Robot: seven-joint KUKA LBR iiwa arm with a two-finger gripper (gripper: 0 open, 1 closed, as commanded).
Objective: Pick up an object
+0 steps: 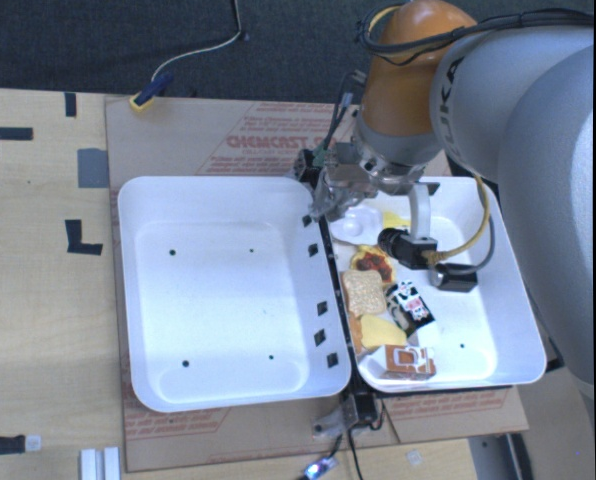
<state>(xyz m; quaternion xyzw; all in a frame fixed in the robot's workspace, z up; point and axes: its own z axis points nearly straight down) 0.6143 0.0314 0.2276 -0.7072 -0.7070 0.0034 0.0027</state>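
The arm reaches down into the right bin [498,358], and my gripper [340,196] sits low at that bin's near-left corner, close to the divider. Just below it lies a white object [354,227]. Further down the left side of the bin lie a red and brown item [374,263], a tan cracker-like square [362,292], a yellow piece [382,330], a black and white toy [410,305] and an orange and white piece [409,362]. Nothing shows between the fingers.
The left bin [218,288] sits beside the right one, sharing a rim marked with black tabs [323,308]. A black cable fitting [418,253] hangs from the arm over the right bin. Cardboard [228,138] lies under both bins.
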